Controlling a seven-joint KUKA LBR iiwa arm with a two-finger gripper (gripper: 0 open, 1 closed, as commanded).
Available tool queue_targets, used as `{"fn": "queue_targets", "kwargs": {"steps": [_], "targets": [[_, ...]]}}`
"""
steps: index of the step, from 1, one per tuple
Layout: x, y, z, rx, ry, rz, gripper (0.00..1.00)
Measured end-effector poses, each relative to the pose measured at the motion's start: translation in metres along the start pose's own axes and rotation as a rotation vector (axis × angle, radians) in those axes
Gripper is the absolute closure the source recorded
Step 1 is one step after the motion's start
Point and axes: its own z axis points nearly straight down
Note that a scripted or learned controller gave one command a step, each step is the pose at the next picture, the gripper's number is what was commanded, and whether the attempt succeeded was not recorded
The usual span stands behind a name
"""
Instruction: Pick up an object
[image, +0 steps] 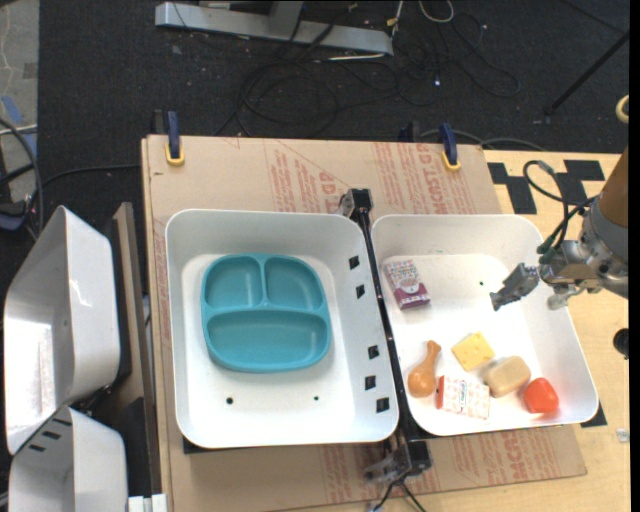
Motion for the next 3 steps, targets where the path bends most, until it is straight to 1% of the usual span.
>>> {"fn": "queue_targets", "kwargs": {"steps": [1, 2, 3], "targets": [[0.001, 0.002, -0.006, -0.012, -0.002, -0.004, 0.0], [-0.001, 0.01, 0.054, -0.007, -0.001, -0.002, 0.0], [0.003, 0.015, 0.099, -0.008, -0.001, -0.002, 0.0]]}}
